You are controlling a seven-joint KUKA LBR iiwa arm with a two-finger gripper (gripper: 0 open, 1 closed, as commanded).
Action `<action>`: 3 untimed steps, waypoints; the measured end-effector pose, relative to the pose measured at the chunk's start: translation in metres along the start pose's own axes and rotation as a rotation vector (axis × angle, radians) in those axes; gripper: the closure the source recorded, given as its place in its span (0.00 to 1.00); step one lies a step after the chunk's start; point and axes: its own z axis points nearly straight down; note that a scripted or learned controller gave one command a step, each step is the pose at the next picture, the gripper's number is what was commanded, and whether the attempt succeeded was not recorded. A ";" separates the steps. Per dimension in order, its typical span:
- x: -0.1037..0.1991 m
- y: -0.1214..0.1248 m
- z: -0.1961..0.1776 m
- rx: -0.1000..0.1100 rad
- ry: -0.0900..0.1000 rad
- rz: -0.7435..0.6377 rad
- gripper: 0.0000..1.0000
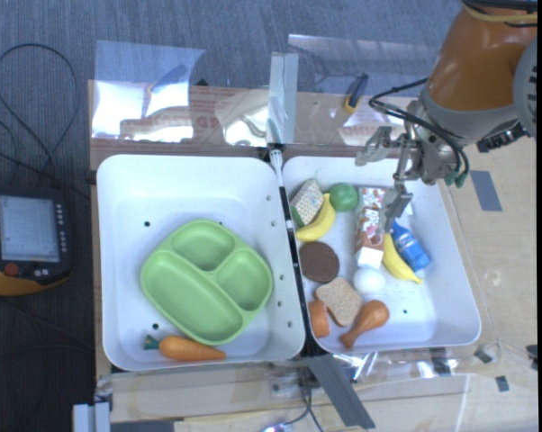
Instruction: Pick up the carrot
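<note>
Camera view: the counter (487, 268) carries two shallow white bins side by side, left bin (127, 268) and right bin (451, 304). The carrot (188, 349) lies in the left bin at approx. 6 o'clock of the bin floor, flat, orange body w/ green end pointing to 9 o'clock, just beside the lower edge of the green divided plate (208, 280), which sits near the bin ctr. The arm (476, 61) enters from 2 o'clock of the frame; orange band visible above the wrist. The tool (400, 207) hangs over the upper part of the right bin, at approx. 12 o'clock of that bin, well apart from the carrot. Tool finger state: cannot tell; nothing is seen pinched. Right bin contents: a snack packet (371, 216) directly beside the tool, a blue bottle (410, 247) at its 5 o'clock, a banana (318, 221) and a green ball (344, 196) at its 9 o'clock, a second banana (397, 261), a brown round cookie (320, 261), a bread slice (340, 300), a white egg (370, 282) and a drumstick (365, 320) toward 6 o'clock. A teach pendant (23, 237) lies on the floor at 9 o'clock of the frame.
</note>
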 end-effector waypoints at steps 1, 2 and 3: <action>0.046 0.061 0.071 -0.003 0.006 -0.100 0.00; 0.118 0.019 0.055 -0.001 0.002 -0.310 0.00; 0.072 0.053 0.069 -0.005 0.000 -0.702 0.00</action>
